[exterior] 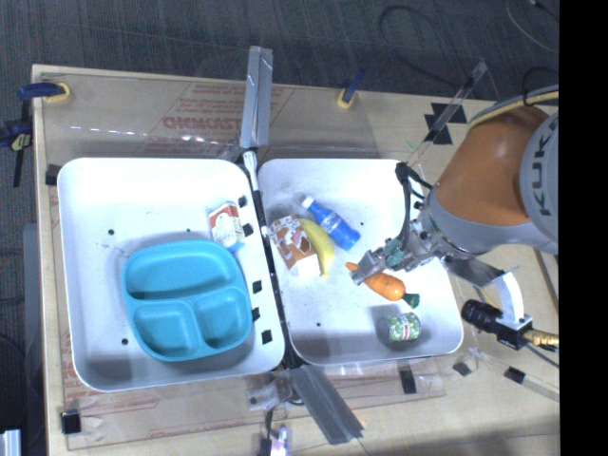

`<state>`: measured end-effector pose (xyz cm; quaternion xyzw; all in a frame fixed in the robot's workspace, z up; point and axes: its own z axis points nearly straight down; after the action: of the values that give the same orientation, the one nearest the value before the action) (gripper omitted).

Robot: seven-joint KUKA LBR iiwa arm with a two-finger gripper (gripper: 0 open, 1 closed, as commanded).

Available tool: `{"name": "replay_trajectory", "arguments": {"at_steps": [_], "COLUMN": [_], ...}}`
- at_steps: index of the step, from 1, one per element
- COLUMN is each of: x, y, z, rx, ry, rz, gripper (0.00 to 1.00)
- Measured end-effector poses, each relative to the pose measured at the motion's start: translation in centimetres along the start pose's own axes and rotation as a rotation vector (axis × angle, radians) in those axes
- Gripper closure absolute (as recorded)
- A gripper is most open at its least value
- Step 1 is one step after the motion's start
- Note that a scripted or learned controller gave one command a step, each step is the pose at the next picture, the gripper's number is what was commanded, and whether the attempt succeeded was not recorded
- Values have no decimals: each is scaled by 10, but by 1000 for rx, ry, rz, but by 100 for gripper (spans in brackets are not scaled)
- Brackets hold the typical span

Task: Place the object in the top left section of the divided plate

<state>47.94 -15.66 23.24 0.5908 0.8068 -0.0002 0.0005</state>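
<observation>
Banana, blue bottle, snack packet, small can in the right bin; carton in the left bin.

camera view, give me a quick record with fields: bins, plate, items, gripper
left bin: holds blue divided plate, small carton by its upper right edge
plate sections: all bare
right bin: banana, snack pack, bottle, carrot, can
gripper: over right bin, just above the carrot
task state: nothing on plate yet
</observation>
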Motion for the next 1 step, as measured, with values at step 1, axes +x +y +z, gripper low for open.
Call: {"name": "replay_trajectory", "arguments": {"at_steps": [1], "x": [85], "y": [24], "z": [42], "rx": [4], "ry": [2], "rz": [-69], "gripper": [100]}}
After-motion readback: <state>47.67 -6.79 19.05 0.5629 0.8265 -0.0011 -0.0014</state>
